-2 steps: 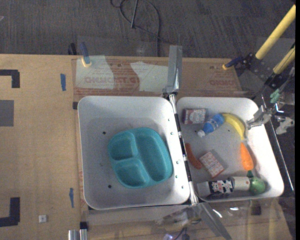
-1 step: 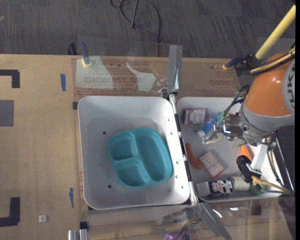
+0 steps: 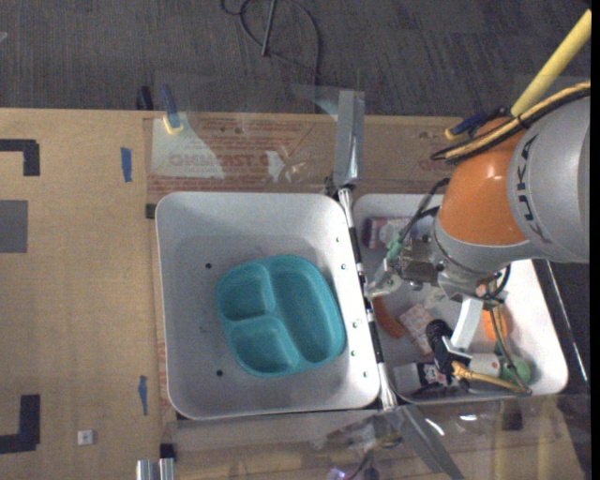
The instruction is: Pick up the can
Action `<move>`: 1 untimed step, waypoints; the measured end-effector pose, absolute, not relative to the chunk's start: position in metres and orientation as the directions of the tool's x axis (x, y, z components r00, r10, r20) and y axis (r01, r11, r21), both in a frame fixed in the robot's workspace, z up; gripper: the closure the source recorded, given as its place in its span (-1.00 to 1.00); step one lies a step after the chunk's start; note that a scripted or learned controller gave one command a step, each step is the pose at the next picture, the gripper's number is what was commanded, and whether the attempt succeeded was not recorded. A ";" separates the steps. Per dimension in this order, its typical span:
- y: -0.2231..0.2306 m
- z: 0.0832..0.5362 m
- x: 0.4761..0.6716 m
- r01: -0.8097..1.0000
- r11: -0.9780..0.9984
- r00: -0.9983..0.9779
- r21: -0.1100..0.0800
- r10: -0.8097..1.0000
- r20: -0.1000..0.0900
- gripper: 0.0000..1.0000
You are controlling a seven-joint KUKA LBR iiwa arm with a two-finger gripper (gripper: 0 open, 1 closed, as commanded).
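- Lying on its side, the small metal can with a dark label [image 3: 383, 231] sits in the far left corner of the right-hand shallow white bin [image 3: 555, 361], close to the wall that divides the two bins.
- Nothing covers the can. The grey arm with the orange band [image 3: 487, 206] hangs over the middle of the same bin, near the can but not above it.
- Whether the jaws are wide or narrow cannot be told, because the wrist hides them.
- Nearer in that bin lie a flat orange-red piece [image 3: 388, 319] by the left wall and a small green object [image 3: 521, 371] in the near right corner.
- The left-hand shallow white bin [image 3: 187, 281] holds a teal plastic plate with three compartments [image 3: 279, 317], set slightly askew.
- Both bins rest on a tan, cardboard-coloured desk [image 3: 75, 309] marked with short strips of blue tape [image 3: 126, 164] and black tape corners [image 3: 23, 155].
- A clear plastic sheet with faded red print [image 3: 234, 155] lies behind the left bin.
- Beyond the desk is dark grey carpeted floor [image 3: 112, 47] with a thin black cable [image 3: 272, 28] looped on it.
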State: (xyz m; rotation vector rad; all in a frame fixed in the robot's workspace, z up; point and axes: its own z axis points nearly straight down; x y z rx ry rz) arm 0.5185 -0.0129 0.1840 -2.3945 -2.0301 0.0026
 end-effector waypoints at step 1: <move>-0.074 0.398 0.483 0.905 -0.426 0.426 0.001 0.905 -0.001 -1.00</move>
